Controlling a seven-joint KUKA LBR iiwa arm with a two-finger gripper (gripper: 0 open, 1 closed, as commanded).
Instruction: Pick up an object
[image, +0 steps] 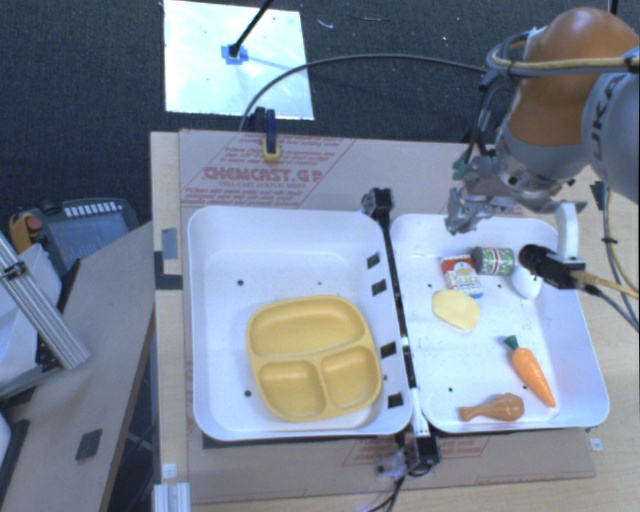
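Note:
The right bin (575, 330) holds several toy foods. A small green-and-white can (493, 261) lies on its side near the back, with a red-and-white packet (460, 273) just left of it. A pale yellow slice (456, 310) rests in the middle. An orange carrot (531, 371) and a brown drumstick (494, 408) lie toward the front. My gripper (466, 216) hangs over the bin's back left corner, a little behind the packet and can, with nothing seen in it.
The left bin (220, 300) carries a yellow three-compartment tray (313, 356). A black divider strip (392, 310) runs between the bins. A white and black fitting with a cable (548, 266) sits by the can on the right. The arm's bulk (560, 90) looms over the back right.

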